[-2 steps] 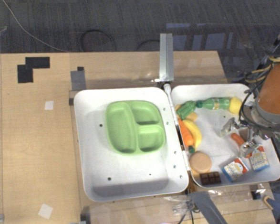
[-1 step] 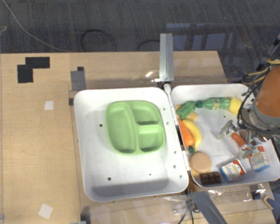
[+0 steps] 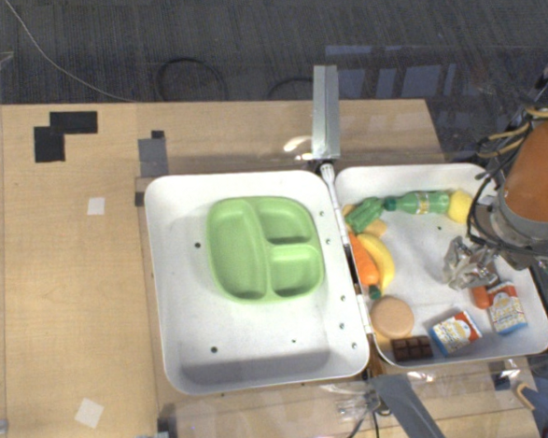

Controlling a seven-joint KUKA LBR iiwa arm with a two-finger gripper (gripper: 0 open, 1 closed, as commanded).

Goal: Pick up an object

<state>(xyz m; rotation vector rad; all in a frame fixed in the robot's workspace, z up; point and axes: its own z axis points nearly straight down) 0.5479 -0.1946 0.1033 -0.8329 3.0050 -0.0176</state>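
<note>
My gripper [image 3: 466, 267] hangs low over the right side of the right bin [image 3: 417, 250], under the orange band of the arm [image 3: 538, 181]. Just below and right of it lie a small red-capped item [image 3: 486, 294] and a white and blue carton [image 3: 508, 311]. Further left in that bin are a green bottle with a yellow cap [image 3: 421, 203], a banana [image 3: 379, 256], an orange carrot-like piece [image 3: 366, 263], a round tan bun [image 3: 392, 316], a brown chocolate block [image 3: 413, 349] and a blue and orange box [image 3: 453, 331]. I see nothing between the fingers.
The left bin [image 3: 181, 295] holds a green divided plate [image 3: 264, 248]. A metal post [image 3: 324, 112] stands behind the seam between the bins. Black cables [image 3: 503, 146] loop at the arm's wrist. Bare white floor lies in the middle of the right bin.
</note>
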